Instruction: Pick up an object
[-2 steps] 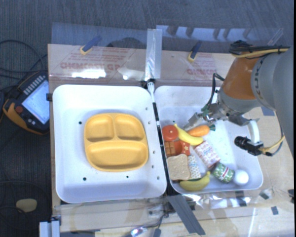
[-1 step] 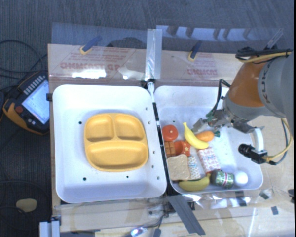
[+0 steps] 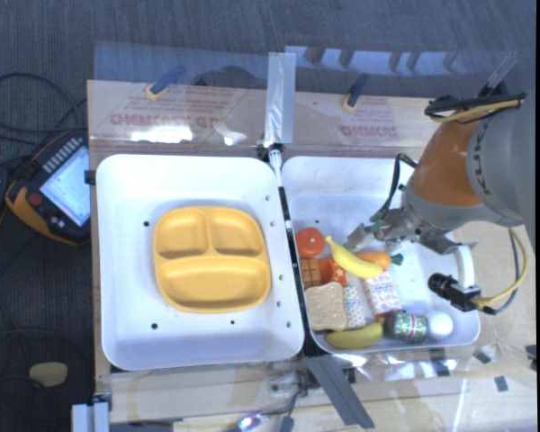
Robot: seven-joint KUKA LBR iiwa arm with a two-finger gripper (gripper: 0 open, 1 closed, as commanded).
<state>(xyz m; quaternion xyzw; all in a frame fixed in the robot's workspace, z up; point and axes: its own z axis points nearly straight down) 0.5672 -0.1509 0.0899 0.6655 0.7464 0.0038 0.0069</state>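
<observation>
The right bin (image 3: 342, 180) holds a pile of toy food along its front left. A yellow banana (image 3: 349, 261) lies at a slant, with a small orange piece (image 3: 376, 260) against its right end. A red round piece (image 3: 310, 239) sits by the bin's left wall above a brown waffle (image 3: 313, 269). Toward the front lie a bread slice (image 3: 325, 306), a wrapped snack pack (image 3: 380, 292), a second banana (image 3: 355, 336) and a small bottle (image 3: 414, 326) on its side. My gripper (image 3: 385, 229) hangs over the bin's middle, just above the first banana and the orange piece.
The left bin (image 3: 126, 187) holds a yellow divided plate (image 3: 212, 257). A black cable and connector (image 3: 454, 291) hang from the wrist over the right bin's right side. The back half of the right bin is bare white floor.
</observation>
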